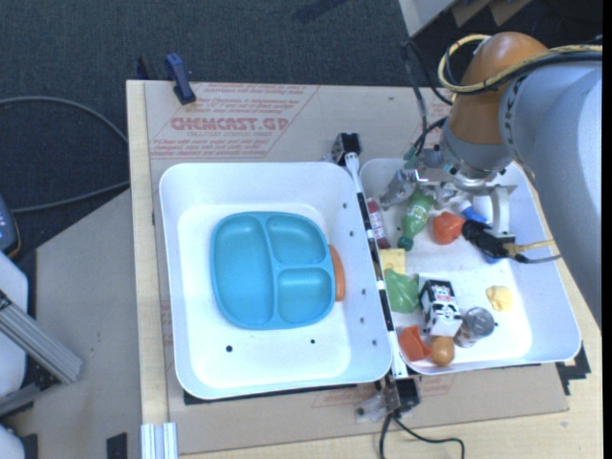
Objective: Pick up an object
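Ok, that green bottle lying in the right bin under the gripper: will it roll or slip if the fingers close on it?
The green bottle lies on its side, so it may roll if nudged. Its rounded body looks smooth, so it could slip. The red object sits close beside it in the right bin and may get bumped by the gripper.

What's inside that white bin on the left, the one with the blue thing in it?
The left bin holds a blue divided plate, its three compartments bare. An orange object peeks out at the plate's right edge; most of it is hidden, so I can't identify it. Whatever lies under the plate is covered.
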Action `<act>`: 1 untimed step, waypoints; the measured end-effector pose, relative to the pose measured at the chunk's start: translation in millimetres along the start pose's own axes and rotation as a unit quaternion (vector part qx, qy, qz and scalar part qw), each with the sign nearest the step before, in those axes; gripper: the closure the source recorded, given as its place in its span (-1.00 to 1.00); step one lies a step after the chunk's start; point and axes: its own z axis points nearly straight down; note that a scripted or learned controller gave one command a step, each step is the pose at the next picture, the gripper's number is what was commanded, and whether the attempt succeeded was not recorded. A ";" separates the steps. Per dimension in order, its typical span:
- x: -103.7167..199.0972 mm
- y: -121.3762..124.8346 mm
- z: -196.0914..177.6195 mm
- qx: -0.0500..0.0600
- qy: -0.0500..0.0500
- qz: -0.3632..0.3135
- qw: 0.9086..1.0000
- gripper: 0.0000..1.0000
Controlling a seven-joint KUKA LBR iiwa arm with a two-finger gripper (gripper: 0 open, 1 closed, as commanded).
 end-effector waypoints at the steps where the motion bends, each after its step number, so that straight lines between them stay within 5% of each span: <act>1: 0.1 0.7 -10.6 -0.001 -0.001 0.000 1.000 1.00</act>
